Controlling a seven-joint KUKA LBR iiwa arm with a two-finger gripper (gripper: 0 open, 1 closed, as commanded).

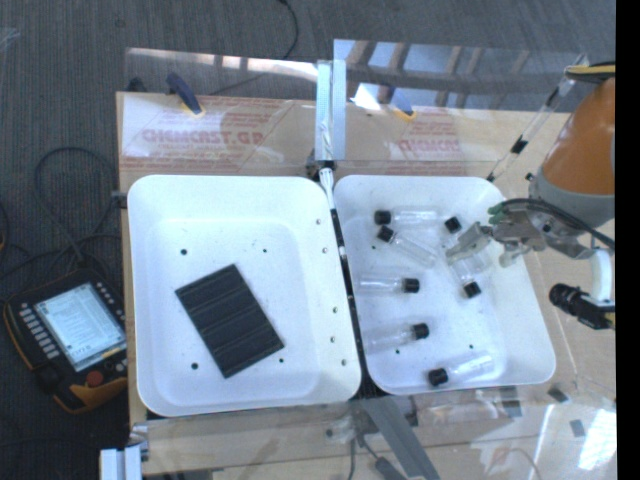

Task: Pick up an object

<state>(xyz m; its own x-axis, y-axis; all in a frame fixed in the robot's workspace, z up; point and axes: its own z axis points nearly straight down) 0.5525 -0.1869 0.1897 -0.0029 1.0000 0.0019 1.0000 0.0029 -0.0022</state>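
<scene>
Two bins: you had the left bin [150, 268] and the right bin [520, 358] side by side, meeting along the middle seam.
Landmark: take the right bin as your reference for everything below.
Vials: several clear vials with black caps lay scattered on its floor — one [408, 215] near the far wall, one [392, 285] toward the seam side, one [395, 335] nearer you, one [462, 370] by the near wall.
Gripper: your gripper [470, 245] hung over the right half of that bin, reaching in from the right; a clear vial [478, 260] sat right at its tip, but you could not tell whether the fingers were apart or closed on it.
Arm: its orange band [590, 148] stood beyond the bin's right rim.
Black panel: a ribbed dark slab [228, 319] lay aslant in the left bin, well apart from the vials.
Pendant: a handheld screen unit [68, 333] rested on the floor — far left of both bins.
</scene>
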